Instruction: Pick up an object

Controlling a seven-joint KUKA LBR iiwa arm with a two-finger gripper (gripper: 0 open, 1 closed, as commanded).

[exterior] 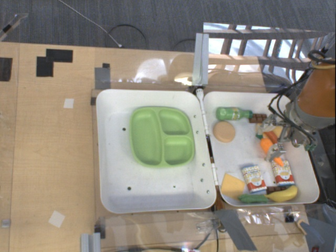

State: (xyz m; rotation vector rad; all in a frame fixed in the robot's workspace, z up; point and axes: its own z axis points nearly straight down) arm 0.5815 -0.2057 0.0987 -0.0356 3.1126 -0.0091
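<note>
Hand low by right bin's crowded far edge, among orange pieces.

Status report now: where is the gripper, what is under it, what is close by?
Gripper low in right bin, over the orange pieces. Nothing seen between fingers. Small carton just below, green bottle to the left.

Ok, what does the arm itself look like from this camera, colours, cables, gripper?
The arm comes in from the right with a broad orange band above a grey wrist section. Black cables loop along its left side. Below the wrist sits the gripper, a compact assembly of metal-grey and dark parts over the right bin. No markings are readable on it at this size.
</note>
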